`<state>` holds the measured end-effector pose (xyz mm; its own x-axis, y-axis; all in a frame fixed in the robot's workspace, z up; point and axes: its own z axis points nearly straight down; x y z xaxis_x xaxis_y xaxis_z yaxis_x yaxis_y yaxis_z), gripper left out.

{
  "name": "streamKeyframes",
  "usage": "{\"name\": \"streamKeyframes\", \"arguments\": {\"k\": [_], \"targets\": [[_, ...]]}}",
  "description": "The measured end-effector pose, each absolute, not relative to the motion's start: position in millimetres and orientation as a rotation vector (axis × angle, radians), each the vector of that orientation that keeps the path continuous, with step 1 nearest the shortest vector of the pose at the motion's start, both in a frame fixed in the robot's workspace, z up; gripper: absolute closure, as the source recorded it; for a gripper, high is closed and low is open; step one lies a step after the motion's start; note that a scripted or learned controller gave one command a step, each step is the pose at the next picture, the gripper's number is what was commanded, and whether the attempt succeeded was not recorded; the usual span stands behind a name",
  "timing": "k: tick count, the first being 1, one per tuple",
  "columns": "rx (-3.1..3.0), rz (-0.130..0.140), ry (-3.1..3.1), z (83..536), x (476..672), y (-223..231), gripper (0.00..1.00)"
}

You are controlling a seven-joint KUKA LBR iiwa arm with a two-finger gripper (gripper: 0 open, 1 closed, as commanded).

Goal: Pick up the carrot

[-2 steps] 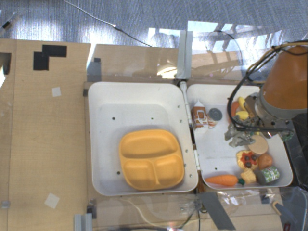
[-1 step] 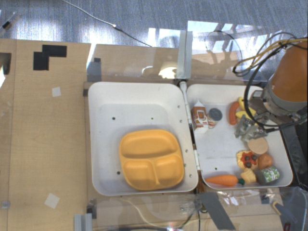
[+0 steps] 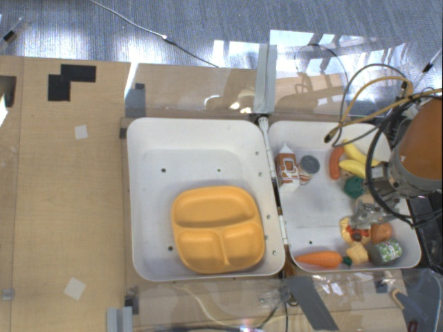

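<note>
Jaws low in the right bin [image 3: 304, 206], around a small metal part amid the toy food; whether they are open or closed I cannot tell. Just beside them lie a tomato-like piece [image 3: 381, 232] and a green can [image 3: 386, 252], crowded there. Near the front wall the carrot [image 3: 320, 259] lies flat, smooth, tapered orange plastic, untouched. Across the divider sits a yellow sectioned plate [image 3: 218, 228].

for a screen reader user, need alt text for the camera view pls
An orange carrot lies at the near edge of the right bin, among toy foods, with the gripper above the pile to its right. The left bin holds a yellow divided plate.
</note>
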<state>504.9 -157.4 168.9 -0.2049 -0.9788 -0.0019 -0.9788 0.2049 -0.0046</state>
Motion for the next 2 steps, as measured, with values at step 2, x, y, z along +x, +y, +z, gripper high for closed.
{"name": "streamKeyframes", "arguments": {"k": [2], "targets": [[-2.713, -0.007, 1.571, 242.2, 560.0, -139.3, 1.0]]}}
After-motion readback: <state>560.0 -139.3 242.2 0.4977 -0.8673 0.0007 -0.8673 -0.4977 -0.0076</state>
